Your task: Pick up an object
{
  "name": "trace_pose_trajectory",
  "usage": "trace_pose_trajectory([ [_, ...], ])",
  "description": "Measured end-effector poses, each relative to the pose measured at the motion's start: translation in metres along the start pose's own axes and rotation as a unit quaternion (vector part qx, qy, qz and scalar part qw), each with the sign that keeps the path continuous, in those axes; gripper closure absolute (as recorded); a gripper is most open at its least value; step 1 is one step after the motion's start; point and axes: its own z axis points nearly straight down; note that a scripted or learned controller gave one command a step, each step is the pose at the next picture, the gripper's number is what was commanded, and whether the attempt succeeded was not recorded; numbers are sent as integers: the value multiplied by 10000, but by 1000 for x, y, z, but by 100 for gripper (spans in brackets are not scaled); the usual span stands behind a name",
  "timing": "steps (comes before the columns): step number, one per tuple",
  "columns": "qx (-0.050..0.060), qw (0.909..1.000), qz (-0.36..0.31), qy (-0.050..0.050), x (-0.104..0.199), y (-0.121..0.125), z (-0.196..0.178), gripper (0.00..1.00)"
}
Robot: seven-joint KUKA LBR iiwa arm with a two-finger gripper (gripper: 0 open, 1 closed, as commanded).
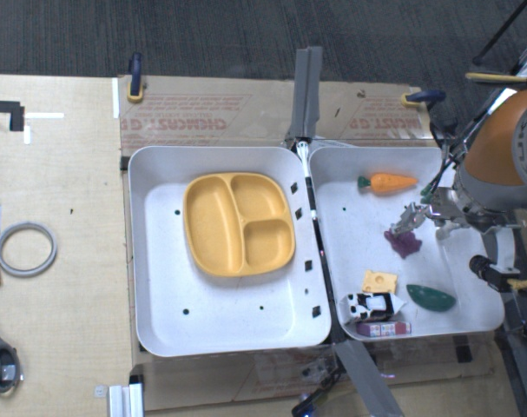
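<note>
Gripper [411, 218] sits low in the right bin [332, 302], tips right at the purple toy [405, 243], but can't tell if it's got hold of anything, so by my read the pick isn't done yet & grasp + lift remain.

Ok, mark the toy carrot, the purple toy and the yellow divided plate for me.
toy carrot [391, 182]: camera view, middle of its orange body.
purple toy [406, 243]: camera view, its centre.
yellow divided plate [213, 224]: camera view, floor of its long left section.
</note>
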Motion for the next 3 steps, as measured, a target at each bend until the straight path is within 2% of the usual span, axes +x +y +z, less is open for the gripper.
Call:
trace_pose_trajectory([
  [1, 8, 9948, 1022, 5, 7, -24, 0, 0],
  [2, 5, 9740, 2265, -2, 33, 45, 0, 0],
  [3, 11, 9849, 1732, -5, 48, 49, 0, 0],
])
